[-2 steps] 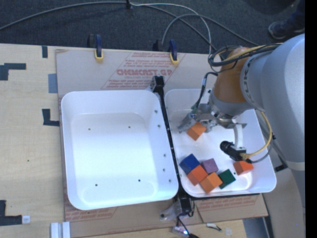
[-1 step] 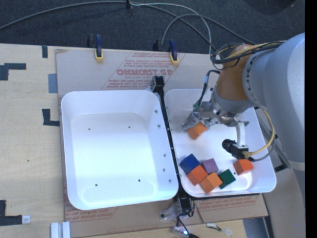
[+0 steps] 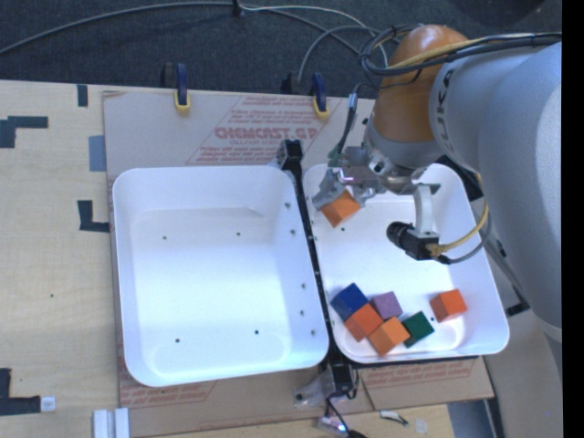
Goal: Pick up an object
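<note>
Pale wooden surface (image 3: pixel 46 245) lay under a sheet of brown cardboard (image 3: pixel 246 126) with red printing, held at its far edge by two blue and yellow clamps (image 3: pixel 182 88). Beyond it was dark carpet crossed by thin cables.

Two shallow white bins sat side by side on the cardboard, touching along a black divider strip. In the right bin (image 3: pixel 484 336), near its far left corner, an orange block (image 3: pixel 341 210) was seen tilted on one corner, just under the metal jaws (image 3: pixel 339 188) of the grey arm. The block looked to be pinched between the jaws, which were closed to about its width, though the grip itself was small and partly shadowed. The block was a plain, matte orange cube with clean edges.

Along the near edge of the same bin lay a cluster of more blocks: a blue block (image 3: pixel 348 299), a red-orange block (image 3: pixel 364 319), a purple block (image 3: pixel 388 305), another orange block (image 3: pixel 389 335) and a dark green block (image 3: pixel 417 326), all touching or nearly so. A further orange block (image 3: pixel 448 305) sat a little apart to their right.

The left bin (image 3: pixel 128 272) showed only small dark dots on its floor.

The arm's orange band and grey body covered the far right part of the right bin, and a black cylindrical fitting (image 3: pixel 409 239) with a cable hung over the bin's middle.
</note>
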Motion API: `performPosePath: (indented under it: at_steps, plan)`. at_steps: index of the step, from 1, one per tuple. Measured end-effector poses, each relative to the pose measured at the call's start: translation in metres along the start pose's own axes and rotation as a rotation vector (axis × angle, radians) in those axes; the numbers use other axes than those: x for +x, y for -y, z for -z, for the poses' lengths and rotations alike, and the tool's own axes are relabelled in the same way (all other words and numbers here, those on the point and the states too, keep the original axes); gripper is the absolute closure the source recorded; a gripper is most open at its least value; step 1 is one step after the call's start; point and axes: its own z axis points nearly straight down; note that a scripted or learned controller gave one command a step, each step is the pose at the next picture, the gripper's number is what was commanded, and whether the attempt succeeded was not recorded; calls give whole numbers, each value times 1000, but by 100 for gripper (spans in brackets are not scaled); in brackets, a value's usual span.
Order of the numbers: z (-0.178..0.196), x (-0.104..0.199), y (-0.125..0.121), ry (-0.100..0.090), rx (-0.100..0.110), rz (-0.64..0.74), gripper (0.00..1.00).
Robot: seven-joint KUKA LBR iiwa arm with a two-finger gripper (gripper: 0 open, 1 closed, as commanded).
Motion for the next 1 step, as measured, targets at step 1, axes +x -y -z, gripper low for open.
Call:
performPosePath:
  at_steps: [1]
  plan:
    - [5, -4, 2, 2, 9, -6, 100]
